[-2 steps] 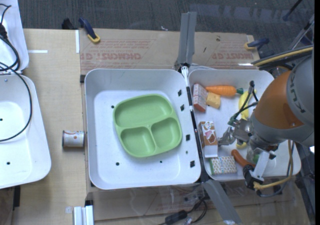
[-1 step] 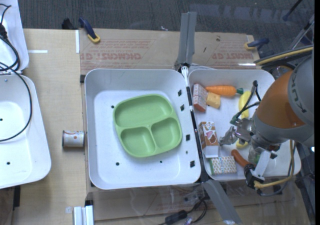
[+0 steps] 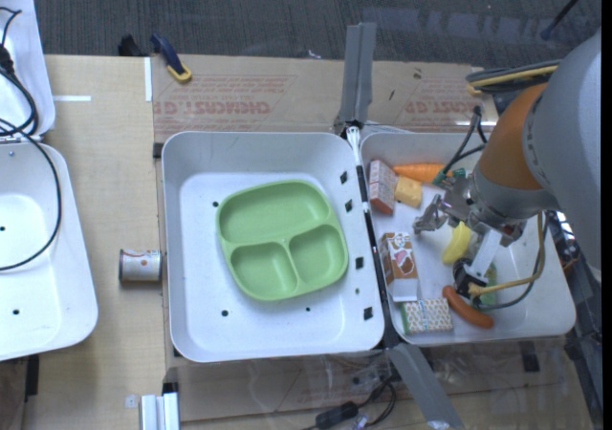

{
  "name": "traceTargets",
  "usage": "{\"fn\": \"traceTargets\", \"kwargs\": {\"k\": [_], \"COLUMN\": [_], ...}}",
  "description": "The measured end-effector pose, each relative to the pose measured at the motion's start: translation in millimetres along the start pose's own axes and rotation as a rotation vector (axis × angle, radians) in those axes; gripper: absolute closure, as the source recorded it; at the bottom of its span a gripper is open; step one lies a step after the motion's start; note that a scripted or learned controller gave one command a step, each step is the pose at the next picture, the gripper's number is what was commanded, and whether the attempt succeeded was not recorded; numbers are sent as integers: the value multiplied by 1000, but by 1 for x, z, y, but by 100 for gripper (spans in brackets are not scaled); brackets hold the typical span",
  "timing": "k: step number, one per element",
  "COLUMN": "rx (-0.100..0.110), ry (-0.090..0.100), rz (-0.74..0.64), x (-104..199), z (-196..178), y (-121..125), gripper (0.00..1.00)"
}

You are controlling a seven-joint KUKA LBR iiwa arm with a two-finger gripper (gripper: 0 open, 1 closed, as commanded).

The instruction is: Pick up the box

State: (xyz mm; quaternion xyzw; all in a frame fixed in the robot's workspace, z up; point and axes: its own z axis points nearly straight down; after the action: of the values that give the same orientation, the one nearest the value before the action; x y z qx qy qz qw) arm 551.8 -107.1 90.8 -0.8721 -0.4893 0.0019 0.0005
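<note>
gripper (image 3: 427, 219): over right bin (image 3: 547, 315); open or closed, cannot tell.
box (image 3: 399, 266): at 7 o'clock from gripper, near, not touching.

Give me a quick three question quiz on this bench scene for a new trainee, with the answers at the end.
1. True or false: the green plate lies in the same bin as the carrot.
2. Where is the gripper? A, over the left bin; B, over the right bin; C, over the bare bench.
3. Fill in: the green plate has ____ compartments.
Key: 1 false; 2 B; 3 three.
</note>
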Motion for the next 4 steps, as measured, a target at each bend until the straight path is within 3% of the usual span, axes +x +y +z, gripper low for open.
{"fn": "traceTargets", "kwargs": {"k": [1,2,3,4], "rx": [3,0,2,0], "ry": [1,0,0,0], "rz": [341,448,396,359], "x": [-30,-8,-27,13], "z": [1,-100,1,-100], "y": [-70,-53,-72,-70], "gripper": [0,0,0,0]}}
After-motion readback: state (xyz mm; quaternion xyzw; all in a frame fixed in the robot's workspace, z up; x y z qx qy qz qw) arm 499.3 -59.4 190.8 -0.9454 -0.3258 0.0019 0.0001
